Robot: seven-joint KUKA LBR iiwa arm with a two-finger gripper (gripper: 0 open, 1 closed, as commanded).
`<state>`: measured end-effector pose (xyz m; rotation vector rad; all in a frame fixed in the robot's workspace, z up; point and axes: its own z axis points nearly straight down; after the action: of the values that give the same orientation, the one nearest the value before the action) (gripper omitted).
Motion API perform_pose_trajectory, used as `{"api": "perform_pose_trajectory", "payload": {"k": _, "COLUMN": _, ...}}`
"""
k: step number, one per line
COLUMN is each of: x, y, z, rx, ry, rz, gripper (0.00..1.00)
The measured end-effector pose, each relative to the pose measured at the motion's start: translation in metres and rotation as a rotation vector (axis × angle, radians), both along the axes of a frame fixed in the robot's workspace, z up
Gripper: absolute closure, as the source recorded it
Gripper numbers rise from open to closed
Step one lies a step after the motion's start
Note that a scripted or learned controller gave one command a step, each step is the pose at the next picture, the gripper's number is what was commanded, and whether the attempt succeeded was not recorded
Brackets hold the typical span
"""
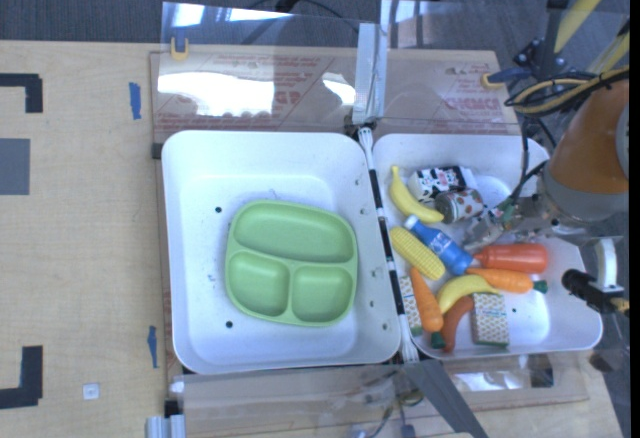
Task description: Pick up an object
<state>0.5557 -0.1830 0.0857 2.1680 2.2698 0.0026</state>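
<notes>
We see the arm [590, 156] over the right bin [575, 326], its gripper [520, 216] low among the toys near the red pepper [512, 256]; we cannot tell its opening or any hold. The crowded pile, with bananas [410, 198], blue bottle [440, 244] and carrot [427, 301] touching, may cause a slip or a double grab. The left bin [190, 176] bears a green divided plate [292, 262] on a pale wooden bench [70, 256].

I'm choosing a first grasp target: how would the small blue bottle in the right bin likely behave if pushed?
The small blue plastic bottle lies on its side, so it may roll. It looks light. Crowded against the yellow toy corn cob, it may nudge that too.
</notes>
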Motion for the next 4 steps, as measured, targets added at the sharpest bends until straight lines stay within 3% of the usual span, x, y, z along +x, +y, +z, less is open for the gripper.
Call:
{"api": "perform_pose_trajectory", "payload": {"k": 1, "x": -0.023, "y": 0.063, "z": 0.083, "rx": 0.000, "ry": 0.002, "rz": -0.003, "gripper": 0.00}}
{"api": "perform_pose_trajectory", "payload": {"k": 2, "x": 0.024, "y": 0.061, "z": 0.025, "rx": -0.008, "ry": -0.030, "rz": 0.008, "gripper": 0.00}}
{"api": "perform_pose_trajectory", "payload": {"k": 3, "x": 0.021, "y": 0.012, "z": 0.114, "rx": -0.001, "ry": 0.001, "rz": 0.012, "gripper": 0.00}}
{"api": "perform_pose_trajectory", "payload": {"k": 4, "x": 0.065, "y": 0.069, "z": 0.120, "rx": -0.002, "ry": -0.002, "rz": 0.301, "gripper": 0.00}}
